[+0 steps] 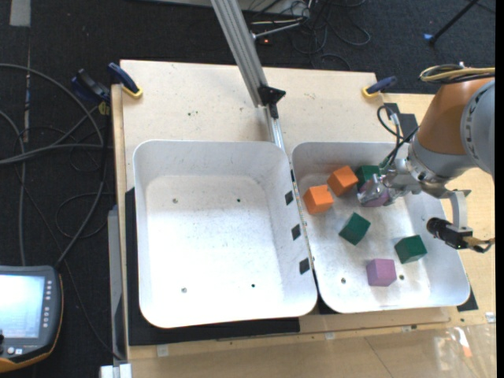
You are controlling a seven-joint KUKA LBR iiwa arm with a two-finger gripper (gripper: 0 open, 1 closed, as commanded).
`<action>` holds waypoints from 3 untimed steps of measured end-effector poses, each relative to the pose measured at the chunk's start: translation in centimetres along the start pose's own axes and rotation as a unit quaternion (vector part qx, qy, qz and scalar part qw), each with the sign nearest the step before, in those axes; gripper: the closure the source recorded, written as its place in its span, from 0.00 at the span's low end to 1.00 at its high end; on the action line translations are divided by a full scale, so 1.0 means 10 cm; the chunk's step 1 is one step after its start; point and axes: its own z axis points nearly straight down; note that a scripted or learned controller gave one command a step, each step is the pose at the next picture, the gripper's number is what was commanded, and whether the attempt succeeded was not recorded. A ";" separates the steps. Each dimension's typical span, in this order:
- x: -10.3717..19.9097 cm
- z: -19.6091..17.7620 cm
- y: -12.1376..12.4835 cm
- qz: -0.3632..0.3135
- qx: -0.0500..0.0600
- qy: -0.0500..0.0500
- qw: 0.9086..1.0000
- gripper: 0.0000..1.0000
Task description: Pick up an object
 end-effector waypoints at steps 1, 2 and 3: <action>-0.06 -0.61 0.07 -0.001 -0.004 -0.001 1.000 1.00; -0.06 -1.10 0.09 -0.001 -0.003 -0.001 1.000 1.00; 0.57 -1.16 -0.02 -0.004 0.001 0.002 1.000 1.00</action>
